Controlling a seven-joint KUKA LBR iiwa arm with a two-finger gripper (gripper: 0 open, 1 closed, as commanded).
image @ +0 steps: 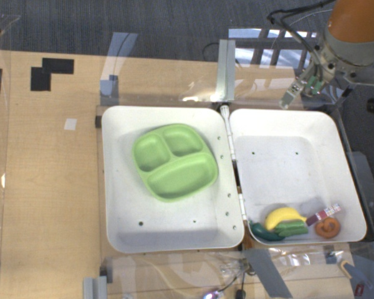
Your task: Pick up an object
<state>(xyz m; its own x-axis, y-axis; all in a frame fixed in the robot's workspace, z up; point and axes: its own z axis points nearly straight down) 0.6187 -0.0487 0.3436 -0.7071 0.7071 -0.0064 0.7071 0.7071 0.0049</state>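
Nothing picked yet, by the look of it: left of the central metal divider (232, 161), a glossy lime-green three-compartment plastic plate (174, 161) lies flat in the left white bin (121, 223). Right of the divider, at the right white bin's (287, 142) near edge, huddle a smooth yellow banana-shaped toy (283, 217), a dark green pod-shaped piece (279, 230), a round orange-brown fruit toy (327, 228) and a small maroon-and-white packet (324, 214). The pincer (302, 89) hangs beyond the far rim, nothing between its fingers; spread or pressed together, cannot tell.

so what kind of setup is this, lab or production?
Likely a lab bin-picking test bench: two white bins side by side, toy items like a banana and a green divided plate, arm overhead.
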